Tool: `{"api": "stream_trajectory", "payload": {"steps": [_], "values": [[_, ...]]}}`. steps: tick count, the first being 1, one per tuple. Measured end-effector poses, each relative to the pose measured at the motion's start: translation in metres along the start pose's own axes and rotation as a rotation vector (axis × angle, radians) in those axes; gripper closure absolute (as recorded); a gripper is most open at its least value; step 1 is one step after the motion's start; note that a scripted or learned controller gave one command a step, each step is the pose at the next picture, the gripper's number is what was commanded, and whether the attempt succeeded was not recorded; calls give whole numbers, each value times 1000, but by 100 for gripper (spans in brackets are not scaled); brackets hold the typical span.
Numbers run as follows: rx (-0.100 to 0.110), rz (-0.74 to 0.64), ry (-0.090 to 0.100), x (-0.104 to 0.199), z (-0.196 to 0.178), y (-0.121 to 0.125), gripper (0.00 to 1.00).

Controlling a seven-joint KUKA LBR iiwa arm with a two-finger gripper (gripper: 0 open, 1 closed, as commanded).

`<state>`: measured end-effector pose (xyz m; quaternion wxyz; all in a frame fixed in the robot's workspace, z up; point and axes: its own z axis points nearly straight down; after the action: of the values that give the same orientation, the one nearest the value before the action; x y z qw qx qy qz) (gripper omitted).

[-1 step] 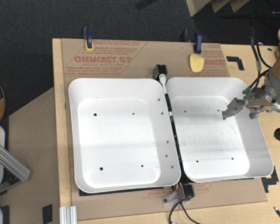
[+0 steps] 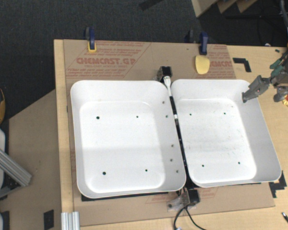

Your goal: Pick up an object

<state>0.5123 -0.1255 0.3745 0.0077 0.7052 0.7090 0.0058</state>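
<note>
- Gripper (image 2: 253, 91) at right bin (image 2: 259, 128) far-right rim; can't tell its state.
- Pickable obj: none seen in either bin; yellow piece (image 2: 202, 64) on board behind bins.
- Judgement: confirm a target before descending, approach vertical, clear of rim.

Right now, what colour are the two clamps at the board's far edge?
Blue, both clamps, best seen in the camera view.
</note>
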Motion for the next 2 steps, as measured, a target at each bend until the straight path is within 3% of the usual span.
{"api": "stream_trajectory", "payload": {"steps": [1, 2], "values": [[13, 3, 0, -2, -2, 0, 100], [33, -2, 7, 75, 127, 10, 100]]}}
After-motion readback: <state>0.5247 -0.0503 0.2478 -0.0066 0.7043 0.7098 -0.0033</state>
